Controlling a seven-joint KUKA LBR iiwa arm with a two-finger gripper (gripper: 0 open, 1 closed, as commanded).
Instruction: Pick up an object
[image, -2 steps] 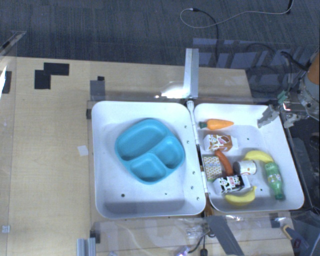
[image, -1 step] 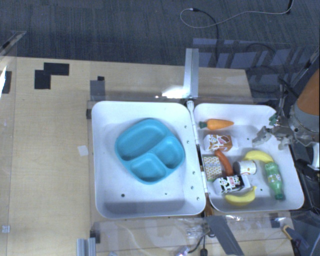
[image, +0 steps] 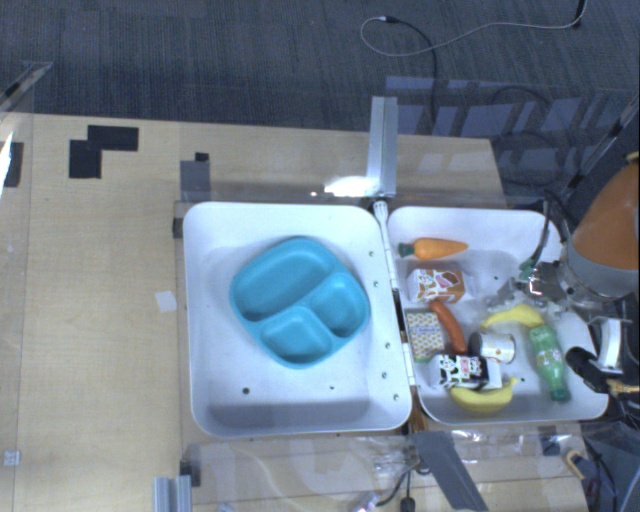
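The right bin (image: 520, 222) holds several small items. An orange carrot (image: 438, 248) lies at the back, with a red and white packet (image: 438, 285) in front of it. A red sausage (image: 449, 324) and a checked cracker (image: 423, 334) lie near the divider. A small can (image: 497, 348), a cow-patterned item (image: 462, 371) and a banana (image: 482, 398) sit toward the front. A second banana (image: 515, 317) and a green bottle (image: 548, 362) lie at the right. My gripper (image: 531, 279) hangs over the right bin's right side, just behind the second banana, below the arm's orange band (image: 608, 230).
The left bin (image: 210, 400) bears a blue divided plate (image: 299, 300). A metal post (image: 384, 145) stands behind the wall between the bins. Black patches (image: 100, 148) mark the wooden bench at the far left. Cables run along the front edge (image: 400, 470).
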